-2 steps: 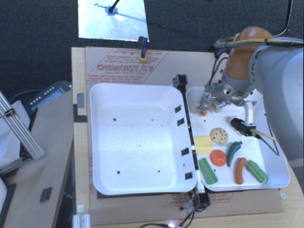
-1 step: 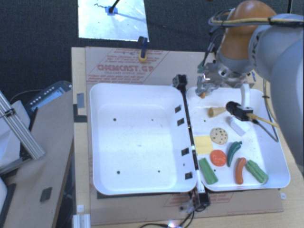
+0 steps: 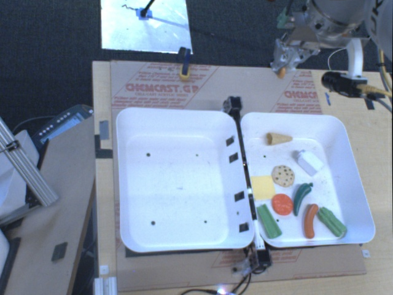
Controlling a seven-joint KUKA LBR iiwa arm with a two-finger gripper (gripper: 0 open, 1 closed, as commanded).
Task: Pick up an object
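The right bin (image 3: 344, 141) holds several toy foods: a tan cone (image 3: 278, 139), a white block (image 3: 309, 161), a speckled cookie (image 3: 283, 176), a yellow square (image 3: 263, 188), a red slice (image 3: 282, 204), a dark green pepper (image 3: 302, 196), a green stick (image 3: 268, 220), an orange-red sausage (image 3: 311, 220) and another green piece (image 3: 331, 221). My gripper (image 3: 284, 60) hangs high at the top right, past the far edge of the right bin and away from all of them. A small tan spot shows at its tip; I cannot make out what it is.
The left bin (image 3: 123, 165) lies beside the right one, with a black hinged divider (image 3: 239, 158) between them. A shiny plate (image 3: 146, 17) and a blue-and-yellow clamp (image 3: 184, 63) sit at the back left. Cables and a black fitting (image 3: 344, 83) lie at the far right.
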